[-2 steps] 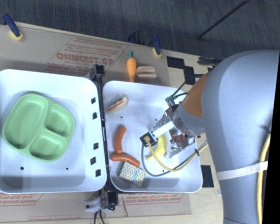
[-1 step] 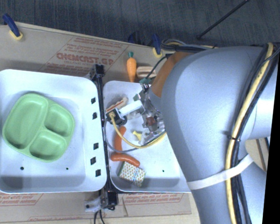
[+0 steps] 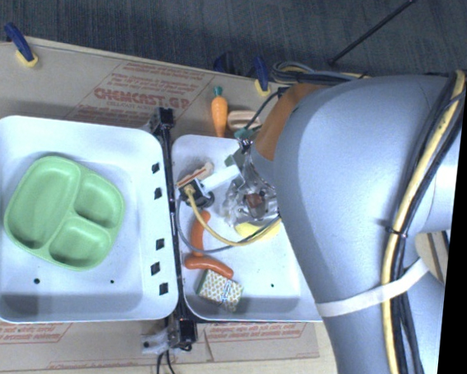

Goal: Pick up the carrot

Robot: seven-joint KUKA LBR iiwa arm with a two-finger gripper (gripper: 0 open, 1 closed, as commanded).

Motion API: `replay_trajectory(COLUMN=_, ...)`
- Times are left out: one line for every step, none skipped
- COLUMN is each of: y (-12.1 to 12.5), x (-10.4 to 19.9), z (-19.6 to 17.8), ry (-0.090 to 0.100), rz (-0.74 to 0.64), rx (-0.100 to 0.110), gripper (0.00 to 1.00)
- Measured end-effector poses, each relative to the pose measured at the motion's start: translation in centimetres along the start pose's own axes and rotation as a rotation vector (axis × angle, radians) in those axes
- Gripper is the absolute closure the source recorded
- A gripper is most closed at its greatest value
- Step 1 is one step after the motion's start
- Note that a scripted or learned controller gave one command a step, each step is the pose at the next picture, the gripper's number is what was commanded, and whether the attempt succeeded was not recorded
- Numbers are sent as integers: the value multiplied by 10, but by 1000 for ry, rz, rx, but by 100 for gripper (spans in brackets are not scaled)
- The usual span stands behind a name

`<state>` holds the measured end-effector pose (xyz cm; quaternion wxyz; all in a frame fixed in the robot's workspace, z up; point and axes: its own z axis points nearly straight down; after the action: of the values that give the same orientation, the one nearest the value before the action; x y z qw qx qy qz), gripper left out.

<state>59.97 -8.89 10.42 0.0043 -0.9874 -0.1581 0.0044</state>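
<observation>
Carrot (image 3: 217,114) beyond end effector (image 3: 249,194)

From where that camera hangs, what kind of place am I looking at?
Probably a robot lab bench: a grey arm reaches over two white bins, with toy food such as a carrot and a green divided plate.

You are looking down on a flat brown cardboard sheet (image 3: 136,89) printed with red lettering, which covers the bench top beneath the two bins. Blue spring clamps (image 3: 20,43) grip its far edge, one at the far left corner, others near the middle. Beyond that edge you see dark grey ribbed floor covering (image 3: 153,3) running across the top of the view. The light is even and soft, with faint shadows.
</observation>
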Motion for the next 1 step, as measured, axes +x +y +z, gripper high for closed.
replay_trajectory(y=-6, x=21, z=-123, ry=5, rz=112, rx=-6, gripper=100)
